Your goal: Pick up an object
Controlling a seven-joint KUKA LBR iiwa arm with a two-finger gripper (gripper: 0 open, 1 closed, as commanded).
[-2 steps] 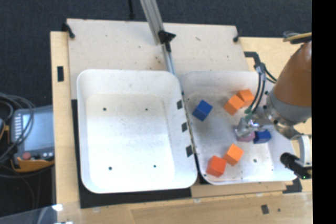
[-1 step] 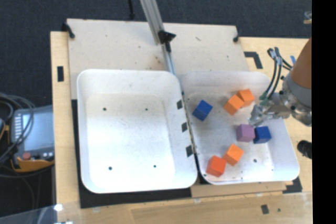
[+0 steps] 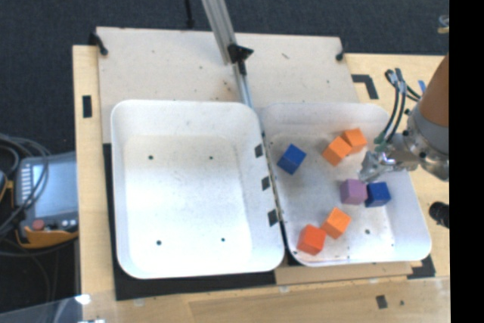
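The right bin (image 3: 404, 238) holds several small blocks. A blue block (image 3: 291, 159) lies near its left wall. Two orange blocks (image 3: 344, 145) sit close together toward the back. A purple block (image 3: 352, 191) touches a blue block (image 3: 378, 194) at the right. Two more orange blocks (image 3: 336, 222) (image 3: 311, 239) lie near the front. My gripper (image 3: 376, 165) hangs over the right side of this bin, just above and behind the purple and blue pair. No block shows between its fingers.
The left bin (image 3: 132, 125) stands beside the right one, sharing a middle edge with black clips. A slanted metal pole (image 3: 215, 7) rises from the bench behind the bins. Cables and a control box (image 3: 41, 193) lie off the bench at the left.
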